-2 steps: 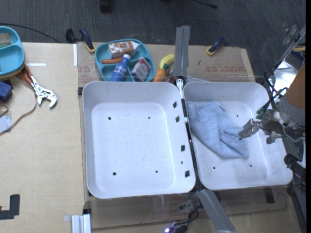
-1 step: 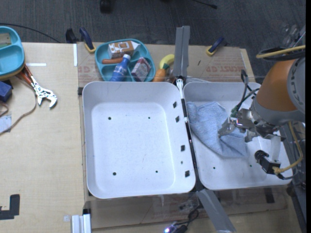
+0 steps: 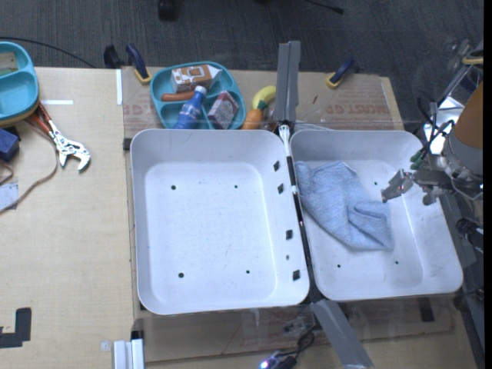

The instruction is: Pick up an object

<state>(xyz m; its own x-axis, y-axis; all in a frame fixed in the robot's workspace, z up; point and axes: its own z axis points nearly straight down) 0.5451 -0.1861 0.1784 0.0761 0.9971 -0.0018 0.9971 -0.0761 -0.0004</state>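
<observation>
Counter [image 3: 69,237], left to right: adjustable wrench [image 3: 68,151] at far left; teal divided tray [image 3: 197,94] of small items behind the bins; left bin [image 3: 211,221]. Right bin [image 3: 369,214]: crumpled grey-blue cloth [image 3: 338,204] in its left half. Claw [image 3: 411,191]: above the right bin's right side, just right of the cloth, fingers parted, nothing between them.

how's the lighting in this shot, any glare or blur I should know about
In the camera view, light is even and soft; the right bin shows a faint sheen on its floor but no harsh glare. The left bin is evenly lit with only weak shadows along its walls. The blue cloth is fairly sharp, folds readable. The gripper looks slightly soft against the white, and the arm at the frame edge is blurry.
</observation>
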